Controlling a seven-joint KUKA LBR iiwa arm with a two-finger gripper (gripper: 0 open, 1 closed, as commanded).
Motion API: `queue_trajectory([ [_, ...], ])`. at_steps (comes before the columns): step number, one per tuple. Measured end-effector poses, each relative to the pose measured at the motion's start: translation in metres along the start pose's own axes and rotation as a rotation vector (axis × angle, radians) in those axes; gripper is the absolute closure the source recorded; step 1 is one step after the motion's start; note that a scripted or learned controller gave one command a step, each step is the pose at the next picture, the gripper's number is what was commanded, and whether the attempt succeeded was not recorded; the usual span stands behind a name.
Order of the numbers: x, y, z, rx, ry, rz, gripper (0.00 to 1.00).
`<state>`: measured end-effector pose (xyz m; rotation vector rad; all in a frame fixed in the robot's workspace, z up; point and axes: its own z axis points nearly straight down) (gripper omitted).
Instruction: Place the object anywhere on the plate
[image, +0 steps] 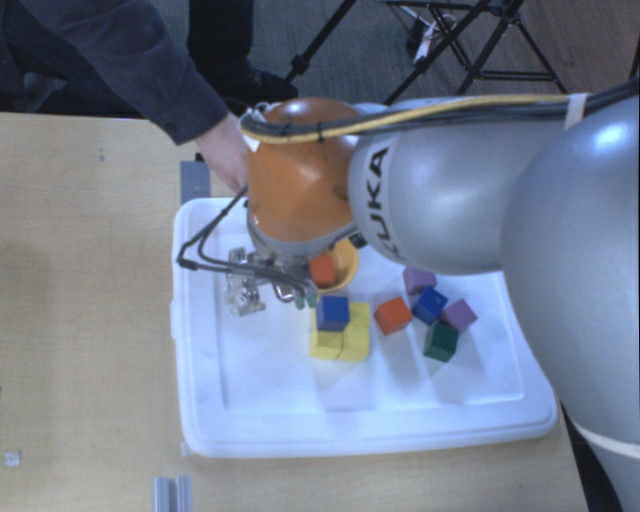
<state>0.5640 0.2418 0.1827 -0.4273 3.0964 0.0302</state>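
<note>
Claw (248, 290) low over the white bin (260, 400), beside the yellow plate (347, 266)

The claw hung under the orange band (300, 190); its opening could not be told, and nothing showed in its grasp. Just to the claw's right in the view lay the plate, half hidden by the wrist, with an orange-red block (322, 268) on its near rim. Nearer the camera than that sat a blue cube (333, 312) atop yellow blocks (340, 344). A person's hand (225, 160) reached in beyond the claw.
</note>
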Motion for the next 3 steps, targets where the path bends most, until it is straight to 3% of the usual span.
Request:
queue_trajectory([
  [1,-0.003,0.001,-0.009,-0.003,-0.004,0.004,1.00],
  [2,-0.015,-0.076,0.036,0.013,0.017,-0.316,1.00],
  [3,-0.015,-0.076,0.036,0.012,0.016,-0.315,0.00],
])
